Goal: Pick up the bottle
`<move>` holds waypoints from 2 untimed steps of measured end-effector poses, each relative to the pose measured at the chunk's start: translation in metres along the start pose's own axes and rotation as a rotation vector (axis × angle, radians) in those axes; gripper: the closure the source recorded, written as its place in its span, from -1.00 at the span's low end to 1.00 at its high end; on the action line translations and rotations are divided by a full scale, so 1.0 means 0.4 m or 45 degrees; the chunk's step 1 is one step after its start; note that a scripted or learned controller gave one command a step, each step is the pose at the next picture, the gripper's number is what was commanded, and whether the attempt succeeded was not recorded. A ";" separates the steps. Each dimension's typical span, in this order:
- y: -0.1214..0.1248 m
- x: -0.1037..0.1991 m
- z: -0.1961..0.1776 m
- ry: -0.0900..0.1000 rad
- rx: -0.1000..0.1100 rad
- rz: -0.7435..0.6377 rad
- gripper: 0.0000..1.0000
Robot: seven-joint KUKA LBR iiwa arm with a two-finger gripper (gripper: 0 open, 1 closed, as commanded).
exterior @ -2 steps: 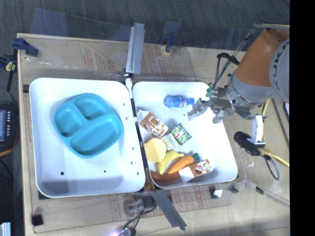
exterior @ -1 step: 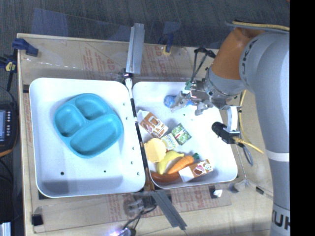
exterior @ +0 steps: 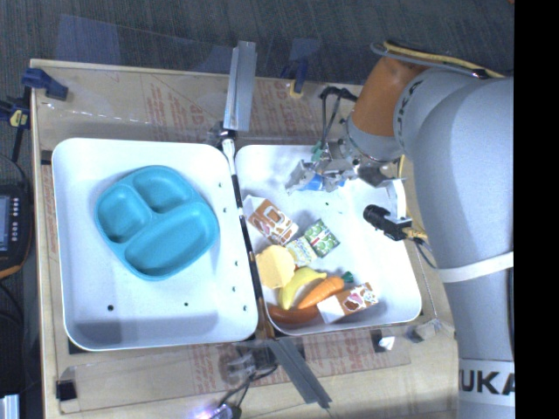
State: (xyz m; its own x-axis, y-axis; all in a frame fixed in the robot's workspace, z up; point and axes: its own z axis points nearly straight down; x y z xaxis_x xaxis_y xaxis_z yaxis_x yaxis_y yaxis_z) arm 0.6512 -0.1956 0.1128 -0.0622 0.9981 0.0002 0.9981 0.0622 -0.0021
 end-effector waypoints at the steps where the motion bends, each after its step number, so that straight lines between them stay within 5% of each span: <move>1: 0.013 -0.029 0.053 0.003 0.005 0.147 -1.00; 2: 0.013 -0.024 0.029 0.004 0.010 0.138 1.00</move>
State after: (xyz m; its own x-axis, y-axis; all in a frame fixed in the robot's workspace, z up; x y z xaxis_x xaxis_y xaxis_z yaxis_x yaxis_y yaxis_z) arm 0.6572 -0.2050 0.1012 0.0461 0.9989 0.0023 0.9989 -0.0460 -0.0101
